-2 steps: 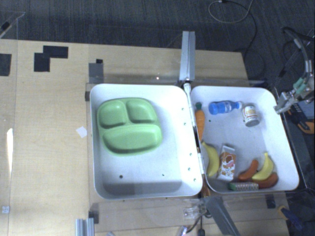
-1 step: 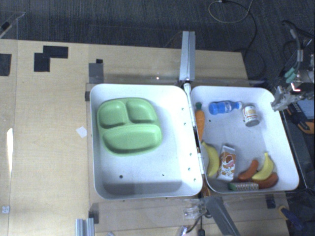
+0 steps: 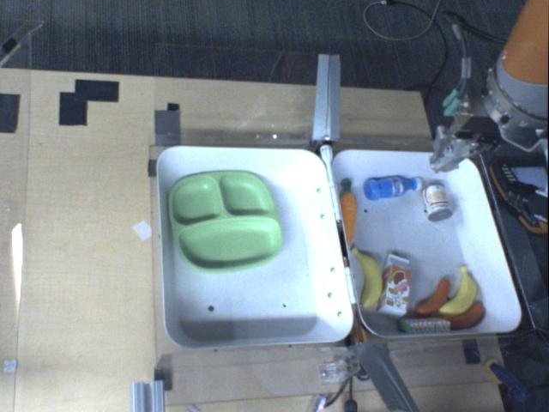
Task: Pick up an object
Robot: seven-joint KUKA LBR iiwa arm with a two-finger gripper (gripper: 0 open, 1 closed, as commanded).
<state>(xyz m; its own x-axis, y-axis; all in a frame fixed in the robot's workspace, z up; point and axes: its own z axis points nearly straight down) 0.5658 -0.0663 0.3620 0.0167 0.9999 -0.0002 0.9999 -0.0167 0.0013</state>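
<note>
The hand (image 3: 448, 154) hangs over the back right corner of the right bin (image 3: 506, 264); whether it is spread or pressed together cannot be told. A can (image 3: 437, 202) lies just below it. A blue bottle (image 3: 390, 186) lies to the can's left. The left bin (image 3: 184, 316) holds a green tray (image 3: 226, 220). Both bins sit on the desk (image 3: 77, 256).

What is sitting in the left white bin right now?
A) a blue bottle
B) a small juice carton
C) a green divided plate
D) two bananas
C: the green divided plate lies alone in the left bin, while the blue bottle, the bananas and the small carton are all in the right bin.
</note>
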